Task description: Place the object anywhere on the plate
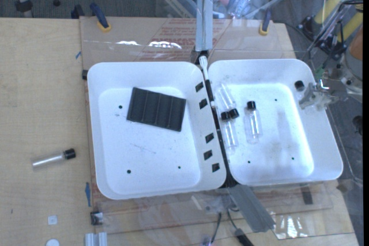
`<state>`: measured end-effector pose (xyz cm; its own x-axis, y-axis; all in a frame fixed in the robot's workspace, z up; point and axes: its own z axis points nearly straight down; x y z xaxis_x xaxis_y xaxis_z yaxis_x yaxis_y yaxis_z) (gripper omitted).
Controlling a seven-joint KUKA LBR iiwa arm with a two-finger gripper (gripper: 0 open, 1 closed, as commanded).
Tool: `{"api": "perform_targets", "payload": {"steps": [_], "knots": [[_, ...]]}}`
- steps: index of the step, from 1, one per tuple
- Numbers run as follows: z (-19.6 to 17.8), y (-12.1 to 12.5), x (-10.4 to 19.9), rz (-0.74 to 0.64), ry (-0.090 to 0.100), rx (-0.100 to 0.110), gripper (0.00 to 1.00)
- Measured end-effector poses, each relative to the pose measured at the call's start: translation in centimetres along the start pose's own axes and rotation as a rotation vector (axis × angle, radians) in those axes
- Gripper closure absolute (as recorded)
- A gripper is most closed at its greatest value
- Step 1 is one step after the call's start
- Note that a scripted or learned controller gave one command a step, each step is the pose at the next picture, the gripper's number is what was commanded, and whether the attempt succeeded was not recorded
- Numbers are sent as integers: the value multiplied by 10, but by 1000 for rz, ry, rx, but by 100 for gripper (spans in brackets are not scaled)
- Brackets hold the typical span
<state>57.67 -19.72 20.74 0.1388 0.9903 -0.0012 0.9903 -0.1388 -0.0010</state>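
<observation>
Now bring the gripper [314, 95], its opening impossible to judge, off the right bin's [323, 147] right edge onto the lone vial [252, 121] mid-bin. Grip it crosswise, then carry it to the plate [156, 109] in the left bin [150, 176].

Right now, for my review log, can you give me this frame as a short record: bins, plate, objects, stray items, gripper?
left bin: holds a dark ribbed plate, lying flat toward the back
right bin: holds clear vials with black caps, grouped near the divider
on the plate: nothing yet
outside the bins: one capped vial on the wooden bench, left of the left bin
gripper: at the right bin's right rim, low over the wall; nothing seen between its fingers
</observation>
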Motion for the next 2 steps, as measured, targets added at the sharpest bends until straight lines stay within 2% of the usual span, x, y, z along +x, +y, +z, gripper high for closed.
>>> {"api": "perform_targets", "payload": {"steps": [1,2], "knots": [[-136,-32,37,762,0,0,100],[-227,-19,60,1027,0,0,100]]}}
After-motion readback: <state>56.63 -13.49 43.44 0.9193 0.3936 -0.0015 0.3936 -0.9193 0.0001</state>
